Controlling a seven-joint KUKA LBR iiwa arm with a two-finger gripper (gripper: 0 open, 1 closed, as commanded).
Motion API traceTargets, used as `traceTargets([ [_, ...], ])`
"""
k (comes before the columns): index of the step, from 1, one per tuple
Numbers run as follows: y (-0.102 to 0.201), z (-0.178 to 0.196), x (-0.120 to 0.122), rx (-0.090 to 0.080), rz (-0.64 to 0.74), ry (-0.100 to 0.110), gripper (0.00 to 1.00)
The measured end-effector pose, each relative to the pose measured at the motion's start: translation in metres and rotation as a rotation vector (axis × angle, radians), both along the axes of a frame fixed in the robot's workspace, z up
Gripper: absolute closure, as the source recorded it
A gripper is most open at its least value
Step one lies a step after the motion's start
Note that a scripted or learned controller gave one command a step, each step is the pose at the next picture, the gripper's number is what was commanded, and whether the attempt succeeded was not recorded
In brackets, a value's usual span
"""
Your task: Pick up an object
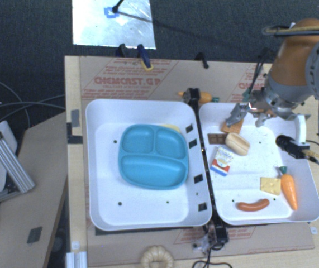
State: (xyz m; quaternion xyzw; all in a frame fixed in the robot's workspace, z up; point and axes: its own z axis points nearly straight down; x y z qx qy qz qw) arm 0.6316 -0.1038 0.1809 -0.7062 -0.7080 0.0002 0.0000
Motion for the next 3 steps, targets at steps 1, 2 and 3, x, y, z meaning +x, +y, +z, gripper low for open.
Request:
traceTargets([
  [1,0.002,-0.063,0.002,0.0,0.0,0.003,0.0],
  [2,0.002,-0.095,0.004,0.001,-0.002,-0.004,0.0],
  [3,0.003,-0.081,0.007,0.001,-0.001,-0.012,1.0],
])
